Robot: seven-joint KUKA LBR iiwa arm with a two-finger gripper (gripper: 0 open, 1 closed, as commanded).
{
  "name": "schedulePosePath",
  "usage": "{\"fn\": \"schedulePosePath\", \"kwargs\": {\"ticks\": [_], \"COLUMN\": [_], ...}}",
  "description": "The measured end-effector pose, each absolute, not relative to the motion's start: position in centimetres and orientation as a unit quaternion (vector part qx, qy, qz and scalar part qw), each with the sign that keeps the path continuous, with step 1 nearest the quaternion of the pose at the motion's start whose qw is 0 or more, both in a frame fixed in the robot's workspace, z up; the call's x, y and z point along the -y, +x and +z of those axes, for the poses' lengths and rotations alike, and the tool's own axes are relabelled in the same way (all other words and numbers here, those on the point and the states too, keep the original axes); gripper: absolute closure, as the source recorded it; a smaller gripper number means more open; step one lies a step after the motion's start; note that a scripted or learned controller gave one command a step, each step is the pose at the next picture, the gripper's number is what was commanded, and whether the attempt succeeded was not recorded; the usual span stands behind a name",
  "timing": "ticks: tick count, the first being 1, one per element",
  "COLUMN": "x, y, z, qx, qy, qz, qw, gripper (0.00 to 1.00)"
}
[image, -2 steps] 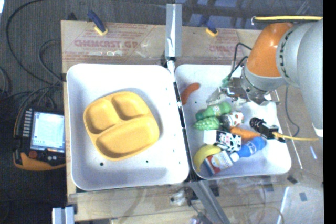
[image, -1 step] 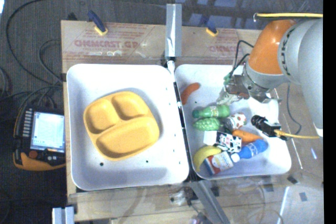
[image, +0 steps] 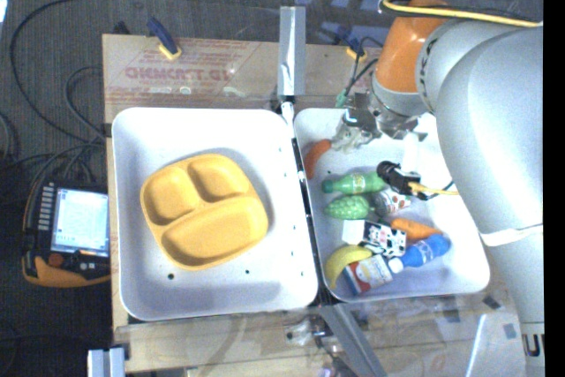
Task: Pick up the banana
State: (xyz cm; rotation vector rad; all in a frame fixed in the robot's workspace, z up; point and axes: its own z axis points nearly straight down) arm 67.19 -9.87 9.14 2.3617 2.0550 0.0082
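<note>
The banana lies in the right bin, down at its near left corner, curved along the bin's wall and partly covered on its right side by a red-labelled bottle and a small patterned card or box that crowd against it. The pincer sits at the far end of the same bin, close to an orange object by the dividing wall, well apart from the banana; whether it is spread or pressed together I cannot tell from this slant. Between the two lie two green items, so the arm has clutter to cross. The left bin holds a yellow divided tray. As for handling, the banana is likely light and, if a toy, fairly stiff with a smooth, somewhat slippery skin, and its curve means a pinch near either tip would tend to slide off. The better hold, I judge, is across the thick middle of the arc, on the exposed left part, approached from above so that the bin wall and the bottle do not block the descent.
</note>
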Motion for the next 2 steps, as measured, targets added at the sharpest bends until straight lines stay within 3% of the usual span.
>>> {"fn": "schedulePosePath", "kwargs": {"ticks": [1,2], "x": [10.1,11.7], "y": [67.0,60.4], "z": [8.9,9.0], "qx": [-0.656,-0.699], "qy": [0.755,0.715], "qz": [-0.0005,0.0027], "qw": [0.004,0.004], "gripper": [0.00,0.00]}}
